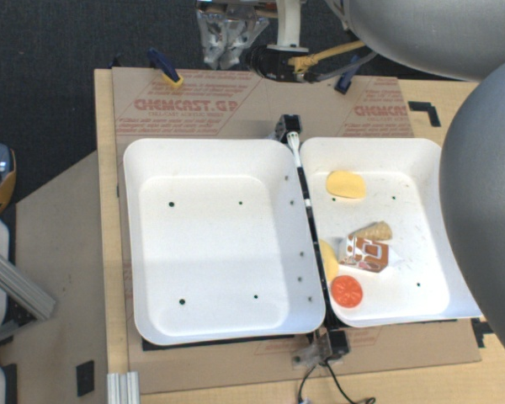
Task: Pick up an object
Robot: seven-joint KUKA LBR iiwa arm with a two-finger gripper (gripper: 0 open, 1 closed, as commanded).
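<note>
The right bin [421, 194] holds several small objects. A pale yellow oval lump [346, 184] lies toward its back. A tan piece [376, 230] rests against an orange-and-white packet [367, 256] near the middle. A red-orange disc [347, 291] lies at the front, and a yellow strip [329, 263] lies along the left wall. My gripper [229, 40] hangs at the top of the view, past the back edge of the cardboard and far from both bins. Nothing shows in its grasp.
The left bin [151, 225] sits beside the right one on a cardboard sheet [236, 108]. The grey arm [480, 167] bulks over the top right and covers the right bin's far side. Clamps [165, 67] and cables [320, 57] lie along the back edge.
</note>
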